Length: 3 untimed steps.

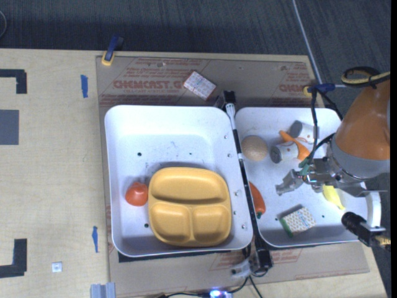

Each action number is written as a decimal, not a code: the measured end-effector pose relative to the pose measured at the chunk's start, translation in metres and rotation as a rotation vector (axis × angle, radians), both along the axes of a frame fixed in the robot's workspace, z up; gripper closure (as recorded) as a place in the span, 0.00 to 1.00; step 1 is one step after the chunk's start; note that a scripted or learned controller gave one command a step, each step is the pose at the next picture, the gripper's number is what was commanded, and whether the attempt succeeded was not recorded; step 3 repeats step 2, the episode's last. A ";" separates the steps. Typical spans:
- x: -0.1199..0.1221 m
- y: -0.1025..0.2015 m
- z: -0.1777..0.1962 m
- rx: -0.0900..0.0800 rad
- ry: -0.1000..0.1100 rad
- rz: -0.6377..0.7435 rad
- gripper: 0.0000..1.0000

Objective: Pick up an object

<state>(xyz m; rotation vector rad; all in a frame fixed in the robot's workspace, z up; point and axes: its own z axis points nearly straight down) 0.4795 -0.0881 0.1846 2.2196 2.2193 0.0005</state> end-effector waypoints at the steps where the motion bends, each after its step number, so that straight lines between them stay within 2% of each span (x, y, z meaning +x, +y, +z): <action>1: 0.000 -0.005 -0.089 0.001 0.001 0.000 0.00; 2: 0.001 -0.006 -0.079 0.000 -0.002 0.000 1.00; 3: 0.001 -0.006 -0.079 0.000 -0.002 0.000 1.00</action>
